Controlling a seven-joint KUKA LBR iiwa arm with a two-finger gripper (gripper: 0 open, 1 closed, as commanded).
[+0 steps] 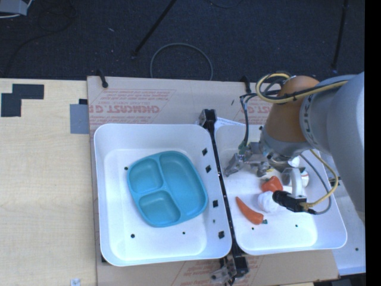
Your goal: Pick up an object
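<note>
My gripper (247, 164) hangs low over the back left part of the right bin (321, 234), close to the divider between the bins. An orange carrot-shaped piece (250, 211) lies on the bin floor in front of it. A small red-orange object (272, 184) and a white object (265, 202) sit just to the gripper's right front, partly covered by the wrist. I see nothing held in the gripper.
A blue divided plate (166, 187) lies in the middle of the left bin (113, 159). The grey arm with its orange band (292, 112) covers the back right of the right bin. Cardboard lies under both bins.
</note>
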